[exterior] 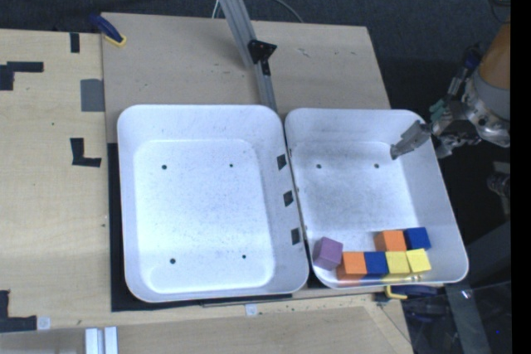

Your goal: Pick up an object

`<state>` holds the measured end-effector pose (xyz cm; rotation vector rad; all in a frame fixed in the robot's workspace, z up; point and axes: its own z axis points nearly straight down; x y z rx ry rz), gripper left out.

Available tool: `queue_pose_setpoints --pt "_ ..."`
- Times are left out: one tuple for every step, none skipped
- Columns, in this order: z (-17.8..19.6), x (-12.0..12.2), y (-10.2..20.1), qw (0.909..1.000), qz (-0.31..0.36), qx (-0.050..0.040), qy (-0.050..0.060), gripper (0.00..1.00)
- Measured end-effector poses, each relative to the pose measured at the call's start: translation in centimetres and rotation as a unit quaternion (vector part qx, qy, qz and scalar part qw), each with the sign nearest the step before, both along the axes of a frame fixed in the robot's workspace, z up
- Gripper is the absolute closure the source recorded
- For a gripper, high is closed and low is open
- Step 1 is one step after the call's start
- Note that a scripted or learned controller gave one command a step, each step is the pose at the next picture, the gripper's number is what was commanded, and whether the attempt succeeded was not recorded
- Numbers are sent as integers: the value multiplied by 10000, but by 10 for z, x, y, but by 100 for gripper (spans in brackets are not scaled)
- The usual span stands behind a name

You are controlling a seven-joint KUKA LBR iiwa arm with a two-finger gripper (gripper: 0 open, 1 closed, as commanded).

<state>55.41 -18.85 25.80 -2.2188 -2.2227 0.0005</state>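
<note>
Nearest the camera, at the front edge of the right bin (431, 178), lies a cluster of small blocks: a purple block (329, 251), two orange blocks (354, 263) (390, 241), two blue blocks (376, 263) (416, 238) and two yellow blocks (398, 263) (418, 260), packed touching one another in the front right corner. No writing, brand or label is legible on any item. Left bin (199, 124) sits beside it on the desk (50, 178). Arm reaches in from the right, wrist tilted, with the gripper (411, 138) over the right bin's far right rim, well apart from the blocks. One grey finger points down-left; whether the gripper is released or clenched cannot be told. Nothing is seen grasped.
</note>
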Motion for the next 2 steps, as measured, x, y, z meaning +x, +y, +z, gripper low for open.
queue_pose_setpoints --pt "-54 -20 38 10000 5 10 33 0" --pt "-90 -13 68 10000 8 6 23 0"
